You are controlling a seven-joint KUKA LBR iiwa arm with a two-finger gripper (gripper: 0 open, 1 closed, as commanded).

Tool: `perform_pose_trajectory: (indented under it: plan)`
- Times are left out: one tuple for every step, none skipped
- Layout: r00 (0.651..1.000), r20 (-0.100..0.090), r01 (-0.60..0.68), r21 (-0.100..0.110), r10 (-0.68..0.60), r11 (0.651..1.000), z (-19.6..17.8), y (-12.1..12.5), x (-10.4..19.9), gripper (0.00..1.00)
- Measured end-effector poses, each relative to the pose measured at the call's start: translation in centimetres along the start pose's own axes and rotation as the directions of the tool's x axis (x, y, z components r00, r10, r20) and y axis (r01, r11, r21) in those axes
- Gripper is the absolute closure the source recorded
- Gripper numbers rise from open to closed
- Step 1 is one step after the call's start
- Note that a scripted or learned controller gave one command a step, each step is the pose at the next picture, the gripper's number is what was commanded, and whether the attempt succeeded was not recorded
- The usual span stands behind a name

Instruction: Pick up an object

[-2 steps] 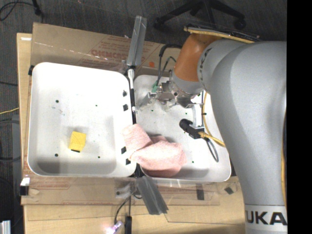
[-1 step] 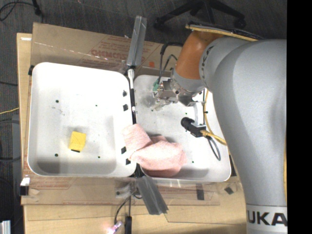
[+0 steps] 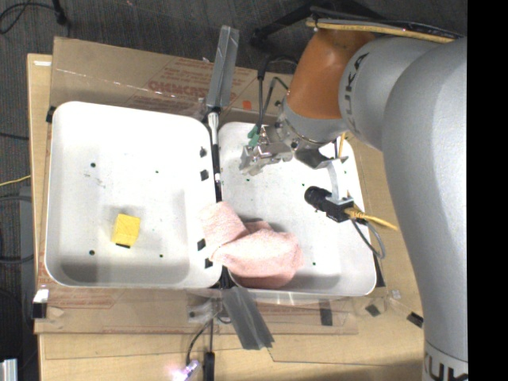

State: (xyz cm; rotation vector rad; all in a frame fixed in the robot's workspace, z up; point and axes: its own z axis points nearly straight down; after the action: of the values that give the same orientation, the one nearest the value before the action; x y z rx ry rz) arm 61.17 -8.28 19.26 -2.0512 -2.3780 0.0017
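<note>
Two bins (image 3: 119, 117) sit side by side. The gripper (image 3: 255, 159) hovers at the right bin's far left corner; its state I cannot tell. A pink cloth (image 3: 254, 251) lies nearer the camera, apart from it.

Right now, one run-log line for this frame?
gripper: over right white bin, far end, nothing seen held | pink cloth: right bin, near-left, draped on divider | yellow block: left white bin

Robotics lab: grey industrial arm (image 3: 413, 133) w/ orange band, two white bins (image 3: 119, 133) on cardboard-covered table (image 3: 143, 74), cables on dark carpet (image 3: 119, 6) at frame top.
</note>
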Motion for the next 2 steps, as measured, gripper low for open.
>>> perform_pose_trajectory:
  plan:
    - [0.826,0.0,-0.564,0.006,0.564,0.826,10.2,-6.3,-4.7,1.0]
    - [0.974,-0.002,-0.228,0.004,0.228,0.974,10.2,-7.6,-3.4,1.0]
